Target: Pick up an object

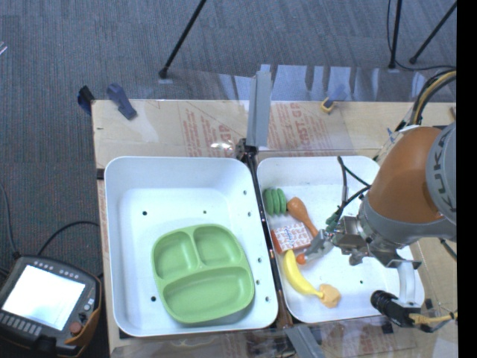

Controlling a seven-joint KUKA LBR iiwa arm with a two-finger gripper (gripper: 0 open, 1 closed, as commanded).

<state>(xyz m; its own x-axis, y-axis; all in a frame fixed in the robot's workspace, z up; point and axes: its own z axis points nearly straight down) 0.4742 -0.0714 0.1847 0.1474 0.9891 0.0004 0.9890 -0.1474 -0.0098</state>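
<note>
The right bin (pixel 317 176) holds several small items. A green ribbed piece (pixel 275 201) lies beside an orange carrot-shaped toy (pixel 302 212). Below them are a red-and-white patterned box (pixel 290 237), a yellow banana (pixel 296 274) and a tan lump (pixel 329 296) at the banana's end. My gripper (pixel 317 246) reaches in from the right, low over the bin, its tip between the box and the banana. A small orange-red bit (pixel 300 259) shows just under the tip. I see nothing held.
The left bin (pixel 119 200) holds a green divided plate (pixel 201 274). A grey upright post (pixel 259 114) stands behind where the two bins meet. Cables hang off the arm's wrist. A tablet (pixel 45 298) lies on the floor at lower left.
</note>
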